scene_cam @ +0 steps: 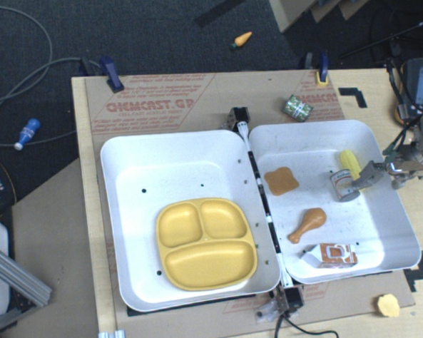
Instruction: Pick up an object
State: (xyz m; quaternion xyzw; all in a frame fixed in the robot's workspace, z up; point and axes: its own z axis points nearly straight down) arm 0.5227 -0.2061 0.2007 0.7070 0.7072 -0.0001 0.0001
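Observation:
The right bin (388, 247) holds a flat brown toy piece (281, 180), a tan drumstick (307, 224), a small white and orange carton (333, 255), a yellow corn-like piece (350, 161) and a small silver can (342, 184). My gripper (361, 180) reaches in over the bin's right rim and sits low, right beside the silver can and just below the yellow piece. From this angle I cannot make out whether anything sits between its tips.
A yellow divided plate (204, 242) lies in the left bin (125, 163). On the bench outside the bins are a green can (298, 108) at the back and a yellow lump (388, 305) at the front right. Blue clamps (110, 73) hold the board's back edge.

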